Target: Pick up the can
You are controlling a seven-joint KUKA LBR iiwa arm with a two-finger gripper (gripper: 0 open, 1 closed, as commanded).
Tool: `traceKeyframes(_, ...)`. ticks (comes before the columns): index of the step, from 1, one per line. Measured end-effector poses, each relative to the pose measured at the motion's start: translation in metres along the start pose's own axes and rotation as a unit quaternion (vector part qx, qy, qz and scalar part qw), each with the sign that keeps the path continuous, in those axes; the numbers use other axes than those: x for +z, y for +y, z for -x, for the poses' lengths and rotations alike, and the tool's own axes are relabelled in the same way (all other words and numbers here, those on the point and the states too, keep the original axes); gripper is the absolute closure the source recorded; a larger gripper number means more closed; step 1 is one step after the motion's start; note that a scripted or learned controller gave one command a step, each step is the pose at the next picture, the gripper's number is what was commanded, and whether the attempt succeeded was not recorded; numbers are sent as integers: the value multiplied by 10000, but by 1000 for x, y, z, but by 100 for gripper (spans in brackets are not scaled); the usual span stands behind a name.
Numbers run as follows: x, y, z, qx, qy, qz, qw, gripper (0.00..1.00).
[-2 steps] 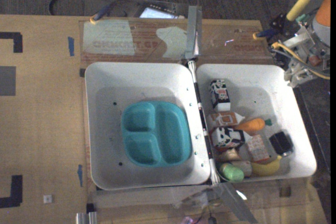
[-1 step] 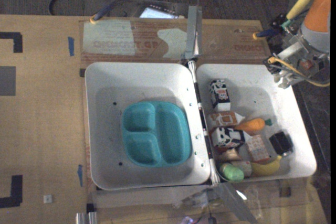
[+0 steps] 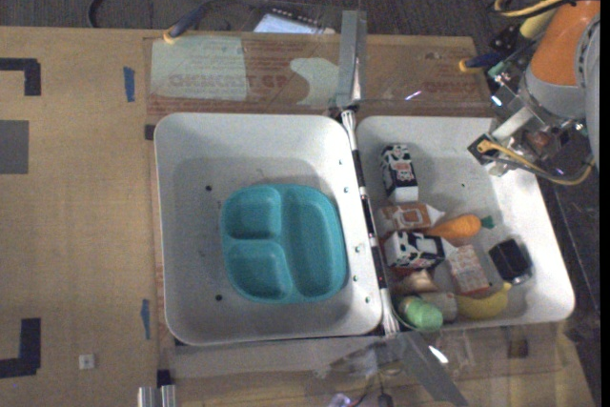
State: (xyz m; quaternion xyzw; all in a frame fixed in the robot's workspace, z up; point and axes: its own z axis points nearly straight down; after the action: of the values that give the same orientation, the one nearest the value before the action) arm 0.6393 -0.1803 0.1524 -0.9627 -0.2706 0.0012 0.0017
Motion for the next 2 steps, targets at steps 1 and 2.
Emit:
traceKeyframes(1, -29, 28, 0, 452, 13, 23, 9990, 100)
traceKeyframes(2, -15, 44, 7, 555, 10, 25, 9985, 100)
